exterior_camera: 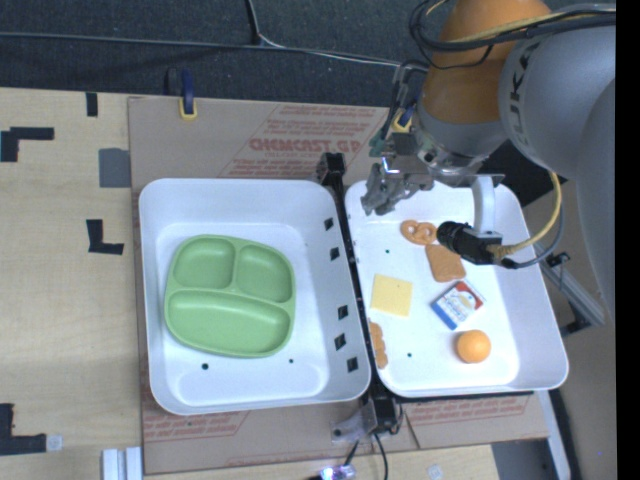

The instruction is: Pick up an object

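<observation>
The gripper (385, 193) hung over the far left corner of the right white bin (535, 368), its metal fingers close together with nothing between them, though whether they were fully closed could not be told. Below it on the smooth plastic floor lay a tan pretzel (420, 232), a brown toast-shaped slab (445, 263), a flat yellow cheese square (392, 295), a small blue-and-red carton (457, 304) and a round orange (473, 346). The left bin (160, 203) held a glossy green divided plate (230, 295) with three compartments.
</observation>
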You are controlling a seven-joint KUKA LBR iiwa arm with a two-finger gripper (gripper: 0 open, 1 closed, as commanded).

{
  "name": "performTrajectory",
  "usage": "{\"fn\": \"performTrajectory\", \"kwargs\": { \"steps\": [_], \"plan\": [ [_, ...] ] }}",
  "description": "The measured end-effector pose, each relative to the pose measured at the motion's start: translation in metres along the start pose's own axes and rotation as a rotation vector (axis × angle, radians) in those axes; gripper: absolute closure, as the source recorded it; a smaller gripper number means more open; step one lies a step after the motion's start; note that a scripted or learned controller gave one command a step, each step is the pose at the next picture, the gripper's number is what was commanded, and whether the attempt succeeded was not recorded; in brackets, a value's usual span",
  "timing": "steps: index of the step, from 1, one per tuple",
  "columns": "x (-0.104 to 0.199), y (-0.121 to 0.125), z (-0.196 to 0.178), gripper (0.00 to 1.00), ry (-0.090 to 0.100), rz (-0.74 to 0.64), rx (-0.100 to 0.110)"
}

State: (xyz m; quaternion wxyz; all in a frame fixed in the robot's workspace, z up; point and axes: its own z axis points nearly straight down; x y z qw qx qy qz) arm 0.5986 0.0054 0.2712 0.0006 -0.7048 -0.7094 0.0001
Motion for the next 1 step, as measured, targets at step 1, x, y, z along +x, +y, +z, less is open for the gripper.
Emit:
{"fn": "performTrajectory", "kwargs": {
  "steps": [1],
  "plan": [
    [0.0469,-0.0072,0.0069,1.0,-0.001,0.001,0.002]
  ]
}}
